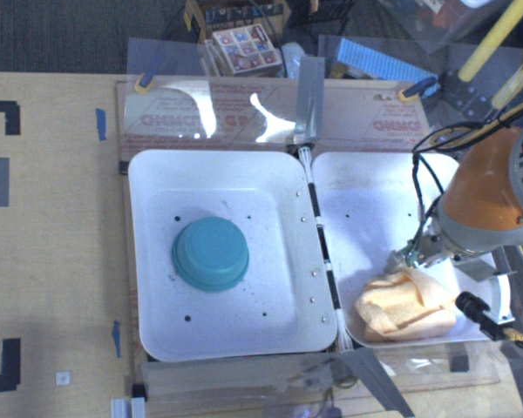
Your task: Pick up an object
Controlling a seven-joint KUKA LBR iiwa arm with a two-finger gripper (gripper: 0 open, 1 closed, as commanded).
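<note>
Cloth (407, 304) lay in right bin (366, 190), front corner, long axis running left-right, tilted slightly. Pincer (416, 256) sat at its top edge; open/closed state couldn't be told, tips blurred. Teal bowl (211, 252) upside down in left bin (157, 181).

bright even overhead light, strong glare patch on clear panel (211, 116) behind the bins, white bins (148, 233) near blown out, soft faint shadows, slight overall softness, background clutter dimmer

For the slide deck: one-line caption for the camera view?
Gripper over yellow cloth in right bin; teal bowl in left bin.
</note>
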